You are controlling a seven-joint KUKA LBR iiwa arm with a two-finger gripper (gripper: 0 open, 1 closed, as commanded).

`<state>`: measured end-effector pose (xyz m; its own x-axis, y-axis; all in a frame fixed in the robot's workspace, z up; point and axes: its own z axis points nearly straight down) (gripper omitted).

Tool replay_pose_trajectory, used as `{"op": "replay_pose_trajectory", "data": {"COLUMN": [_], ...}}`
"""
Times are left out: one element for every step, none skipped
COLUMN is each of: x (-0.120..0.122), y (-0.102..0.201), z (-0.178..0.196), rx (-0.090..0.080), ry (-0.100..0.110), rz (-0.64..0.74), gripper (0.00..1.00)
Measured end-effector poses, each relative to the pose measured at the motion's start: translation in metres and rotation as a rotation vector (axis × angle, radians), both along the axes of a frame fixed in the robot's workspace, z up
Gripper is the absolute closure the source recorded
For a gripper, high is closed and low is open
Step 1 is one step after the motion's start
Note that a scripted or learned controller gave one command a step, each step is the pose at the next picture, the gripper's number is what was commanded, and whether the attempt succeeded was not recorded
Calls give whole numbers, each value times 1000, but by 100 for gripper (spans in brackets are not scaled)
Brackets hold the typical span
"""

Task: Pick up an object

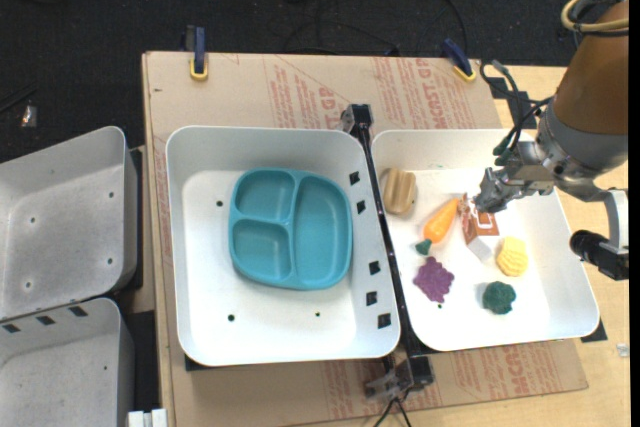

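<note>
A: Left to right, please. What was in the left bin (200,315)?

B: One teal divided plate (291,228), three compartments, lying flat near the middle of the bin floor. Nothing rested on it.

A: And the divider?

B: The two bins met along a dark seam with a black clamp (358,117) at the far end and another at the near end.

A: Right bin (560,315) contents?

B: Toy food, all loose on the floor. A tan bread piece (399,191) sat nearest the seam, toward the far side. Just right of it, a toy carrot (441,220) lay at a slant, orange with a green tip pointing toward the near-left. Nearer the camera from the carrot, a purple grape bunch (434,279). Further right, a small red-and-white block (479,225) close beside the carrot's upper end. Then a yellow corn piece (511,257), and nearer the camera from it a dark green broccoli piece (498,297).

A: Gripper position?

B: The gripper (492,198) hung low over the red-and-white block, fingertips at or just above its top; the arm came in from the right with the orange band above the wrist.

A: Jaw state?

B: Could not tell; the fingers were too dark and small to separate, and no object was visibly between them
</note>
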<state>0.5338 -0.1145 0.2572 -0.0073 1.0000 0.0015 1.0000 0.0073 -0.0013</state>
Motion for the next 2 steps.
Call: {"op": "replay_pose_trajectory", "data": {"x": [3, 3], "y": [49, 104], "z": [-15, -7], "rx": [-1, 0], "ry": [0, -2], "rz": [-2, 1], "gripper": [100, 100]}}
